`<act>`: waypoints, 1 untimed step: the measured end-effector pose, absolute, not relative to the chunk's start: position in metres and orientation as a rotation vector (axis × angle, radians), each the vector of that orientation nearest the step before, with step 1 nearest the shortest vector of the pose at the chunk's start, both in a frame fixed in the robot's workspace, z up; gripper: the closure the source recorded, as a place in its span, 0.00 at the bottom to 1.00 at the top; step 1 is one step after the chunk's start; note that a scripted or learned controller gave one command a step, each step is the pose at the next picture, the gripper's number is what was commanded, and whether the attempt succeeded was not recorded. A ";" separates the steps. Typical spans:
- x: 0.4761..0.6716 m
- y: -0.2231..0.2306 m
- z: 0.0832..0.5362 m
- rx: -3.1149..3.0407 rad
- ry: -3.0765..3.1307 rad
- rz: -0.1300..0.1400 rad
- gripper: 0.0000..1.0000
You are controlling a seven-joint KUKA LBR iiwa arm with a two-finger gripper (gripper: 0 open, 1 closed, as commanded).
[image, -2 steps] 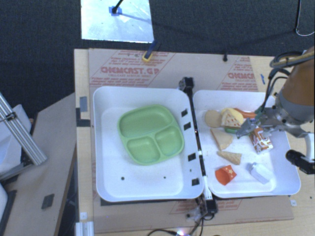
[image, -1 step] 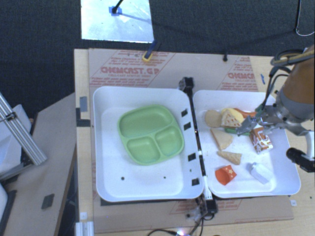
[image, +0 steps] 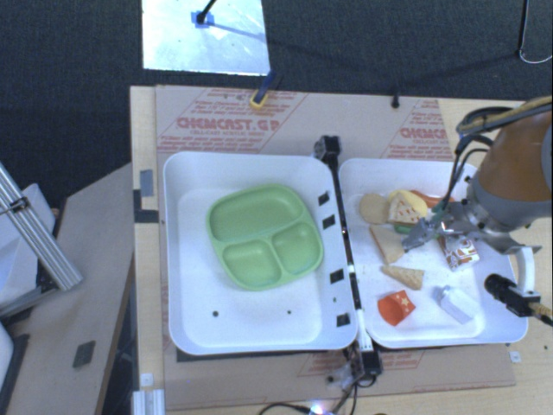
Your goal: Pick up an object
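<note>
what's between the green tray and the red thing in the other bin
In the camera view, between the green divided tray and the red piece lie bare white floor of the left bin and the black-clipped divider where both bins meet.

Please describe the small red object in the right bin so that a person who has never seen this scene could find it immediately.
Start at the right white bin, where the arm works. Look along its front edge, near the divider between the bins: the red object lies there, just below a pale yellow wedge. It is the only bright red, blocky piece; its neighbours are tan, yellow or white.
</note>
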State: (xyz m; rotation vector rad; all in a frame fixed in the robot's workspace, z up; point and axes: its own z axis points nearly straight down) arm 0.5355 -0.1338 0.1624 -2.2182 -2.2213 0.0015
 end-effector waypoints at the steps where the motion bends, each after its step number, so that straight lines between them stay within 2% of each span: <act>1: 0.541 -0.131 0.119 -2.219 -2.221 0.001 0.00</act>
